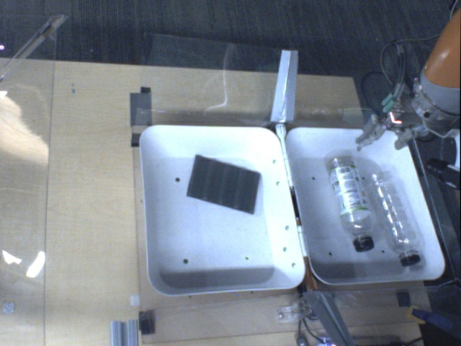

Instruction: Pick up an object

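Observation:
A dark grey flat rectangular pad (pixel 224 184) lies in the left bin (pixel 166 265), toward its back half. Two clear plastic bottles lie side by side in the right bin (pixel 317 265), black caps pointing to the front: one with a white label (pixel 349 197) and a plainer one (pixel 391 209) to its right. My gripper (pixel 383 138) hovers over the right bin's back edge, behind both bottles and apart from them. It is open, fingers spread, with nothing between them.
The grey arm with its orange band (pixel 441 63) comes in at the top right. A metal divider post (pixel 285 85) stands behind the seam between the bins. Cables (pixel 392 56) hang behind the right bin. A clear panel rises at the left.

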`<state>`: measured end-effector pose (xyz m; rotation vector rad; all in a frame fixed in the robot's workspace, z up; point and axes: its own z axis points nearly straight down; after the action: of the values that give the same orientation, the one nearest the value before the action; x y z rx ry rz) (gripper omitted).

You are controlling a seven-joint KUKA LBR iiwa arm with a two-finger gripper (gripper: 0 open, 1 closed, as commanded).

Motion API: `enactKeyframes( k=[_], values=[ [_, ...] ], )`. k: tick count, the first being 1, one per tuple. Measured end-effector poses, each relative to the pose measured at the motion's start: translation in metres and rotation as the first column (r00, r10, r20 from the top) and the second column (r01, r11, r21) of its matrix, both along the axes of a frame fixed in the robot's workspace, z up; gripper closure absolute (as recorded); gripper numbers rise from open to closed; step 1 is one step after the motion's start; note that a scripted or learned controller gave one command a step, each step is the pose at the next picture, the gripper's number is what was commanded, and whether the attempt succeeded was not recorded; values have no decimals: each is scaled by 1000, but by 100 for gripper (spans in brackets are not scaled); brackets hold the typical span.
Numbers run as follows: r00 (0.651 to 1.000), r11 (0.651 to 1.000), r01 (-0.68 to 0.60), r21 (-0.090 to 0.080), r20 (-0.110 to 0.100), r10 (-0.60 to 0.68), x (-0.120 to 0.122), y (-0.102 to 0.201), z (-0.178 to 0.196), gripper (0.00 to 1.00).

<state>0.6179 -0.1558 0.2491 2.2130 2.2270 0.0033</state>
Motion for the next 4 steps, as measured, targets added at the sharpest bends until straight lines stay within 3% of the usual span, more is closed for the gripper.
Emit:
enactKeyframes(
  k=[1, 2, 3, 4],
  values=[
    [1000, 1000, -26, 0, -2, 26, -21, 3, -136, 0],
    [998, 998, -61, -1, 6, 61, -10, 22, -161, 0],
    [998, 998, -61, -1, 11, 61, -8, 23, -149, 100],
    [1000, 1000, -27, 0, -1, 27, 13, 108, -65, 100]
  ],
)
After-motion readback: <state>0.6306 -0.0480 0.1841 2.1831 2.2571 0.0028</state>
